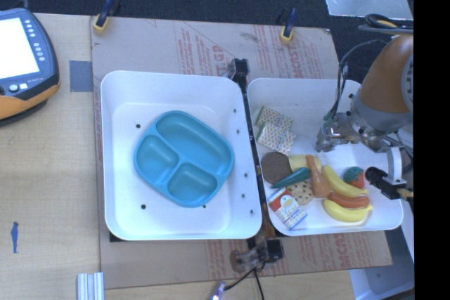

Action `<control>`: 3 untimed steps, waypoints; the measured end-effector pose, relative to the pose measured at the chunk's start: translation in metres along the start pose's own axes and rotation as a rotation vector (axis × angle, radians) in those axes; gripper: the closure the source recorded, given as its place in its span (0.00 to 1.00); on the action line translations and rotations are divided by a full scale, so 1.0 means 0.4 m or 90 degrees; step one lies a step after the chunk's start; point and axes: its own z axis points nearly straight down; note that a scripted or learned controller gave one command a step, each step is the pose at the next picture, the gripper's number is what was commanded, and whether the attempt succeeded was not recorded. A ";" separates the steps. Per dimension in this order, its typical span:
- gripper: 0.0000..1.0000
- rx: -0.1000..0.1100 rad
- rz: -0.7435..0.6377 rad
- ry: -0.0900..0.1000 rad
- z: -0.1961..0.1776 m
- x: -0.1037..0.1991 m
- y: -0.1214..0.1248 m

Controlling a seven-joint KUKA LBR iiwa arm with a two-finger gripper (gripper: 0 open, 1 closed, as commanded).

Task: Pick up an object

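The right bin (302,91) holds a pile of toy foods along its near side: a checkered packet (274,128), a brown round cookie (275,166), a teal piece (291,178), an orange carrot-like piece (317,176), two yellow bananas (339,183) (346,212) with a red sausage (348,200) between them, a red and green piece (354,175), a cracker (301,192) and a small carton (288,211). My gripper (330,138) hangs over the right bin's middle right, just behind the carrot and bananas. I see nothing between it and the toys.
The left bin (116,151) holds a blue divided plate (183,158). A clamp (240,70) joins the bins at the back and another (256,253) at the front. A teach pendant (21,60) lies at the far left of the bench.
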 end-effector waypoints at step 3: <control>0.00 -0.003 0.001 -0.001 -0.297 -0.095 0.199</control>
